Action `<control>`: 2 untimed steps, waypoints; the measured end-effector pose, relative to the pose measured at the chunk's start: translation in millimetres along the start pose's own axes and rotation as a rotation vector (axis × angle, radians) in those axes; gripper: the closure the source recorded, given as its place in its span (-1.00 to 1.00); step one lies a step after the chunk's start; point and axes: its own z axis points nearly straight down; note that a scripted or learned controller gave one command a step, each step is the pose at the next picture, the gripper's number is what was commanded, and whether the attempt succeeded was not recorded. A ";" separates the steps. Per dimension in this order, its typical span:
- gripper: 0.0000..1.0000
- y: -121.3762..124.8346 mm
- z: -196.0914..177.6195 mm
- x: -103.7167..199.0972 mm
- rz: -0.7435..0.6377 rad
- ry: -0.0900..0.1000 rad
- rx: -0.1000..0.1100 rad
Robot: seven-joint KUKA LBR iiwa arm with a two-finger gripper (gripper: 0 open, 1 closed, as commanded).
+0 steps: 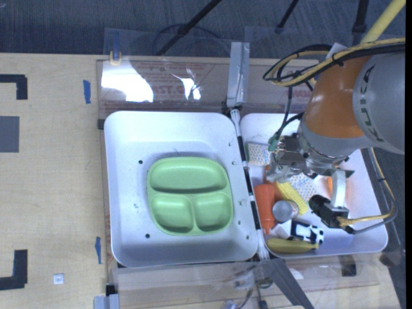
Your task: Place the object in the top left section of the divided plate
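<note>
Green divided plate lies in the left bin. The gripper hangs over the right bin, above a corn cob among cluttered objects; its closure state cannot be told.

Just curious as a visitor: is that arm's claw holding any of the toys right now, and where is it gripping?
Cannot be told: the gripper sits low over the right bin, above the corn cob.

Wooden bench, dark carpet floor
</note>
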 end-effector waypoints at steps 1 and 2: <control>1.00 0.1 24.7 43.9 -0.227 0.001 0.004; 1.00 1.1 2.1 103.6 -0.347 0.000 -0.003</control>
